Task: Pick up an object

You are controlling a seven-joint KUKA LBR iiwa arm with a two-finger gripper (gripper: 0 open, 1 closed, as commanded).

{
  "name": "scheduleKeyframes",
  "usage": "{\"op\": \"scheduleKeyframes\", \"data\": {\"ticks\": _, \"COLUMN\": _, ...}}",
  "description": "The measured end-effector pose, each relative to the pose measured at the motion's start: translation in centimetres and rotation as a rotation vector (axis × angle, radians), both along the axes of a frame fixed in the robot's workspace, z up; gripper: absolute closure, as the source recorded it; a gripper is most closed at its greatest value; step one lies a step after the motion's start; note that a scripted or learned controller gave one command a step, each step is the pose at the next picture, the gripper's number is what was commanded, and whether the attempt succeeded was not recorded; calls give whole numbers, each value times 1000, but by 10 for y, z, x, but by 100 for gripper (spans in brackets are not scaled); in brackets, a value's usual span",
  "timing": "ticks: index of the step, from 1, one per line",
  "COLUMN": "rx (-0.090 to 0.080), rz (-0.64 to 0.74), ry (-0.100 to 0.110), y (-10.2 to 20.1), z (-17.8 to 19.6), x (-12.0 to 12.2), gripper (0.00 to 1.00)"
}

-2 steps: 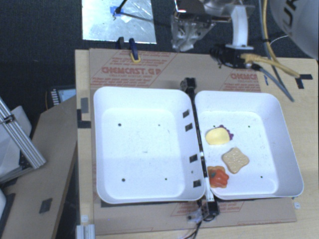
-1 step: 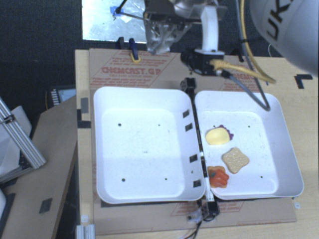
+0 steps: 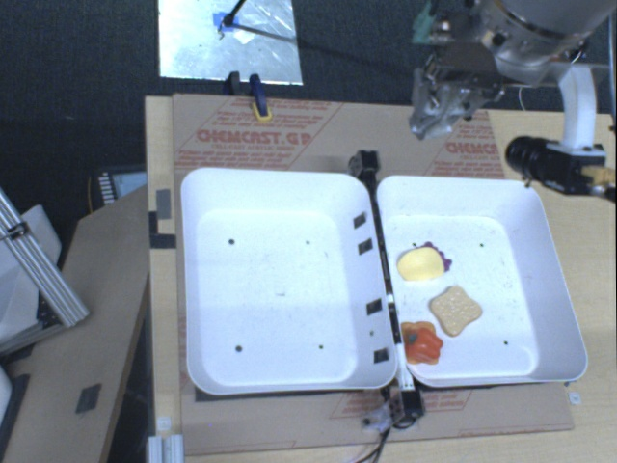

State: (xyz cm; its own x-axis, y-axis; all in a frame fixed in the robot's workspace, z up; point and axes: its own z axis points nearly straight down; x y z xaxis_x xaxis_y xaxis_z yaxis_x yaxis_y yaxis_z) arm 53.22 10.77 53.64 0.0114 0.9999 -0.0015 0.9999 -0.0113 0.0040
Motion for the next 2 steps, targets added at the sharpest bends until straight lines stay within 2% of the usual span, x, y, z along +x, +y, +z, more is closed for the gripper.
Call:
{"op": "scheduleKeyframes", "data": {"ticks": 1, "rx": 5, "rz": 25, "ry": 3, "y": 102, "z": -1, "x": -34, "gripper": 100}}
{"op": "scheduleKeyframes", "data": {"ticks": 2, "rx": 3, "rz": 17, "ry": 1, "y": 128, "z": -1, "x": -26, "gripper": 100}}
